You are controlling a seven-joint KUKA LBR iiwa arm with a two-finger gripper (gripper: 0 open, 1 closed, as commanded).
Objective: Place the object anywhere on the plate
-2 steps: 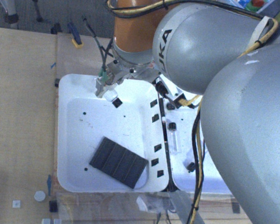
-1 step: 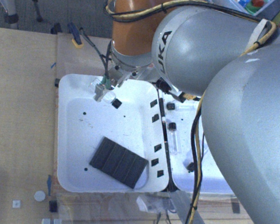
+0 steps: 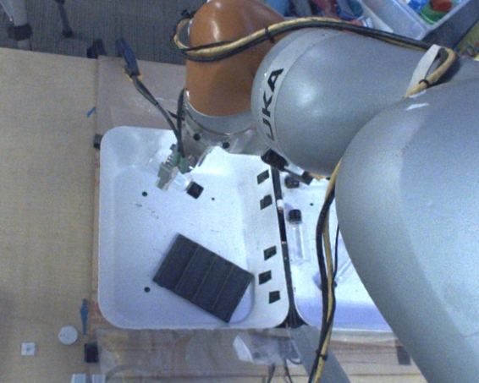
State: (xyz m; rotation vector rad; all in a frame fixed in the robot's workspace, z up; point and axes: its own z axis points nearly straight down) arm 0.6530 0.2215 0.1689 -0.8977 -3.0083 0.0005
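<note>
A large grey robot arm (image 3: 396,160) with an orange band (image 3: 225,49) reaches in from the right, covering much of the scene. Its gripper (image 3: 172,169) hangs low over the far part of the left white bin (image 3: 113,301), probably because the program is working inside that bin. Whether the gripper is apart, together or clamped on anything cannot be told; it is small and partly hidden under the wrist.

Just beside the gripper, slightly nearer the camera and toward the arm, a small dark square object (image 3: 194,190) lies on the bin floor. It looks like the thing to be moved, though it is too small to identify. It appears to rest on the floor, apart from the gripper.

Well nearer the camera than the gripper, a dark rectangular ribbed plate (image 3: 203,278) lies flat and slightly turned on the same bin floor. This is likely the target, and the small object is not on it.

A second white bin (image 3: 347,304) sits beyond the dividing wall toward the arm, mostly covered by the arm. The bins rest on a wooden bench (image 3: 25,206).
</note>
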